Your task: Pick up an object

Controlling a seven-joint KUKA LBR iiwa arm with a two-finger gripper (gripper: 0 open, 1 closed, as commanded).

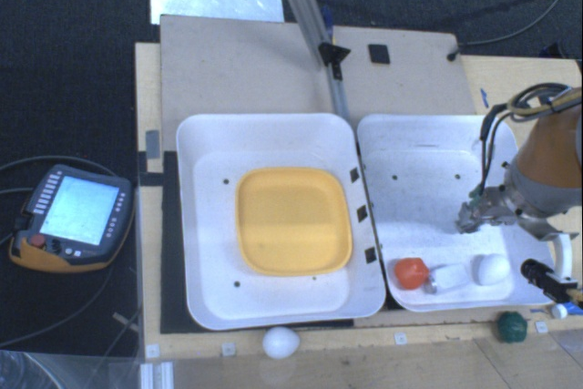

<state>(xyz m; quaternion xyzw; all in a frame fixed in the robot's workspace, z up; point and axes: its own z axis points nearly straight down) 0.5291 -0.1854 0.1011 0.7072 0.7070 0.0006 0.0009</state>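
On the floor off the table's left edge we see one grey handheld control pendant (73, 216) with a lit screen. On the table (246, 68) stand two shallow white bins. The left bin (205, 150) carries one square yellow plastic plate (294, 220) lying flat at its middle. Just outside that bin, on the table's front edge, rests one white egg-shaped object (281, 342).

The right bin (410, 150) holds three small things in a row along its front wall: a red rounded object (410, 272), a small whitish piece (446, 278) touching it, and a white ball (492, 269) just beside that. One dark green ball (511, 326) sits on the table beyond the bin's front right corner.

The pincer (477, 216) hangs over the right bin's floor, near the white ball but apart from it; we cannot tell how its fingers stand, and we see nothing held.

We judge the approach is in hand. To do it well, we would centre above the white ball, which stands freest, and descend straight, keeping away from the bin wall.
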